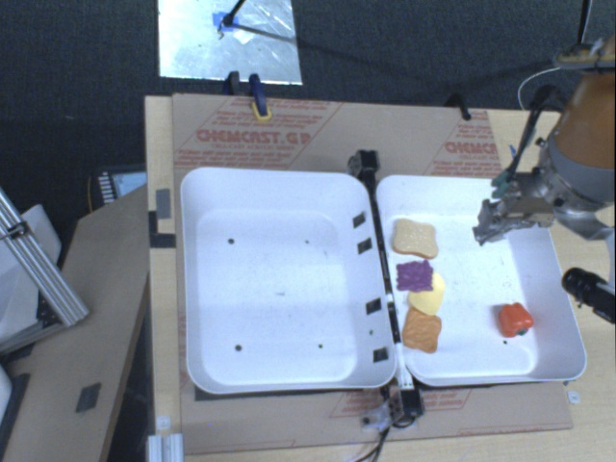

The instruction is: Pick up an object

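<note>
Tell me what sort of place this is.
Most likely a robotics lab bench set up for grasping trials. Two shallow white bins sit clamped side by side on a cardboard-covered bench, toy food such as the red pepper lies in the right bin, and the arm's tool hovers above it.

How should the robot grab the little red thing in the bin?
Come straight down from above on the red thing and pinch its rounded middle across the narrow way. It sits alone, away from the other pieces and a little off the bin's wall.
</note>
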Robot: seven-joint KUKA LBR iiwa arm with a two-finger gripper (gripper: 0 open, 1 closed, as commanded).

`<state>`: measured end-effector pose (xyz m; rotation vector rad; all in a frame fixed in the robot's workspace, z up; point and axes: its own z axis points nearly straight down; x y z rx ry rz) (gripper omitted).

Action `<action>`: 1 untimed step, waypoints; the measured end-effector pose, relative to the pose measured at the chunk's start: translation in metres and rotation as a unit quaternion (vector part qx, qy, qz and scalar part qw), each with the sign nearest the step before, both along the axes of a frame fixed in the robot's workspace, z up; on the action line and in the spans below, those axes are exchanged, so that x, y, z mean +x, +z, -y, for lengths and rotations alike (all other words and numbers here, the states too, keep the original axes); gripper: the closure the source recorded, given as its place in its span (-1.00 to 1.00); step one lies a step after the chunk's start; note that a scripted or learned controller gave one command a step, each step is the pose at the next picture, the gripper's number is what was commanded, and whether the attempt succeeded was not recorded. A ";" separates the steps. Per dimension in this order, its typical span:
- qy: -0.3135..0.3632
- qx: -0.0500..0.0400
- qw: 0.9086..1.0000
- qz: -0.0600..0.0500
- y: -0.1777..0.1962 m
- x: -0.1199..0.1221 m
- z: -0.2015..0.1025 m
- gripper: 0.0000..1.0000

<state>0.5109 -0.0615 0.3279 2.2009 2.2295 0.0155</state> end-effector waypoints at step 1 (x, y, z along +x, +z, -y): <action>-0.002 0.001 1.000 -0.008 -0.067 -0.025 -0.067 1.00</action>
